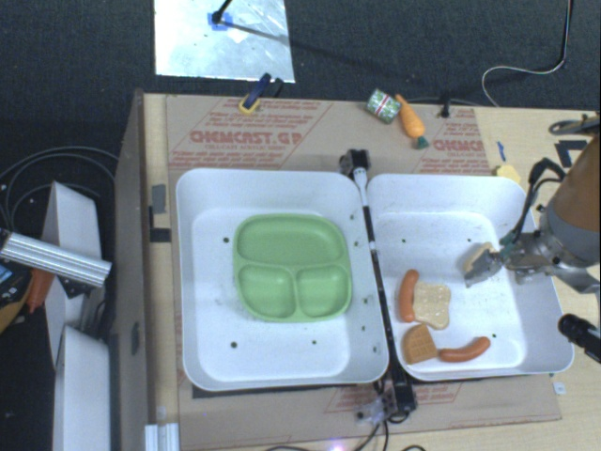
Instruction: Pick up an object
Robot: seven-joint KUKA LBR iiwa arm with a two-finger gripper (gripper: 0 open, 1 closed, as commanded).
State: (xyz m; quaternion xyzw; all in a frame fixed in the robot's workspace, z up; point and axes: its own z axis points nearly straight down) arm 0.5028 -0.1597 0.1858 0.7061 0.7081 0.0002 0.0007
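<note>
Sausage-shaped orange toy [464, 349] lies nearest the camera along the front wall of the right-hand shallow white bin [441, 191], just beside a brown toast-like wedge [420, 346]. Behind them sit a pale square slice of toy bread [432, 303] and a second upright orange sausage [408, 295], touching or nearly so. The grey claw [481, 263] hangs over the bin's bare middle, to the right of that cluster; its tips carry nothing that can be seen, though whether they stand apart or together cannot be told from this angle. The pick looks not yet made: every piece rests on the bin floor. Open floor surrounds the claw, with the back half of the bin free. The left-hand white bin [202, 195] holds a green three-compartment plastic plate [291, 266]. Farther back on the tabletop [310, 130], a small toy carrot [411, 120] lies beside a green can [382, 104].
</note>
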